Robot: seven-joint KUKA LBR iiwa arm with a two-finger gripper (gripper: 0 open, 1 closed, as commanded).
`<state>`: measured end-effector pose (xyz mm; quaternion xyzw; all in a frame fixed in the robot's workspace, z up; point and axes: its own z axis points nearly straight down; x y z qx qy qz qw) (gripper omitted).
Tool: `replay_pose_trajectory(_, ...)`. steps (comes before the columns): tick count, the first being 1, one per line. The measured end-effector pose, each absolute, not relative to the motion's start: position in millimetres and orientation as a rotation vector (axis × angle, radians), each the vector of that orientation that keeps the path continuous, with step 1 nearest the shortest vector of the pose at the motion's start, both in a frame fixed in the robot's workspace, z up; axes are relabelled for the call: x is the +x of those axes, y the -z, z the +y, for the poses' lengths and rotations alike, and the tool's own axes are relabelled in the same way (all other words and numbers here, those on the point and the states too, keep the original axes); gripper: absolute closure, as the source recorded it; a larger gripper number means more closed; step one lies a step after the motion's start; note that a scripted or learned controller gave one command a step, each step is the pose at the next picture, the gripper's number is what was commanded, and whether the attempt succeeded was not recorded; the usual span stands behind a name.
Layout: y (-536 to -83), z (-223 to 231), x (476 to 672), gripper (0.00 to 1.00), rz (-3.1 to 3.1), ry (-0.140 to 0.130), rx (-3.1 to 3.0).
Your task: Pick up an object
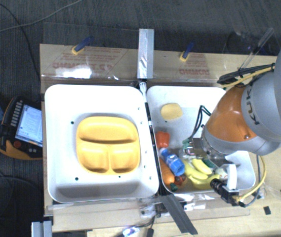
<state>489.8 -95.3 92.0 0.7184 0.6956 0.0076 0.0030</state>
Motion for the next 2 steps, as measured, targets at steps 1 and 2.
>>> replay_pose_trajectory(1, -182.7, -74.0, 483.5, 1.00, 2.097, 0.006, 2.341)
replay_pose_trajectory(2, -182.7, -74.0, 483.5, 0.00, 2.098, 0.005, 2.341)
